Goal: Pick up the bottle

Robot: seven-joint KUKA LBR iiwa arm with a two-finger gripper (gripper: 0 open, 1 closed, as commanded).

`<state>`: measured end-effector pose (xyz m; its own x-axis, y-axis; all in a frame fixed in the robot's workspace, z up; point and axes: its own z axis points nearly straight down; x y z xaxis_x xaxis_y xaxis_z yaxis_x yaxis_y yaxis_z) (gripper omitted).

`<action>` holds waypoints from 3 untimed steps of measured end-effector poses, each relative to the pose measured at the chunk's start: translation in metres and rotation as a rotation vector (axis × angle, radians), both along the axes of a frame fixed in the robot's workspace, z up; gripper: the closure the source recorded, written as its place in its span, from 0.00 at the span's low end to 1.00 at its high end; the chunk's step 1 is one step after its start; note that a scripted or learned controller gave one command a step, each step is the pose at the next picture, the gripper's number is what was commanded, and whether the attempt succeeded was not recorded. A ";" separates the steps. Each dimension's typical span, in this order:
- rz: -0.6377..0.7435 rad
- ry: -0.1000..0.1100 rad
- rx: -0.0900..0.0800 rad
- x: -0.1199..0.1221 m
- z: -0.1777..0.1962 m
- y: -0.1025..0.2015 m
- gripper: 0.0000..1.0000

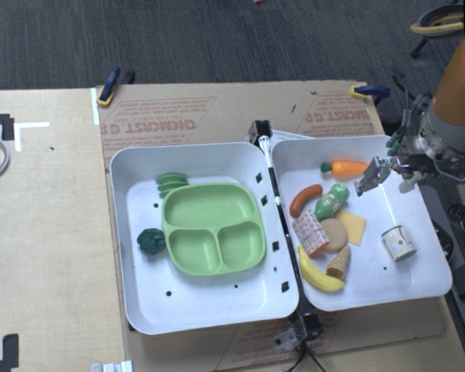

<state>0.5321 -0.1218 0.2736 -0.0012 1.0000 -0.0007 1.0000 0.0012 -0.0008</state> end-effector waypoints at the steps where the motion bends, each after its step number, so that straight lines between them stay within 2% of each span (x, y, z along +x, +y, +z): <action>1: 0.000 0.000 -0.001 0.000 0.009 0.000 1.00; 2: -0.161 0.001 0.000 -0.053 -0.045 0.062 1.00; 3: 0.546 -0.001 0.000 -0.054 -0.006 0.101 1.00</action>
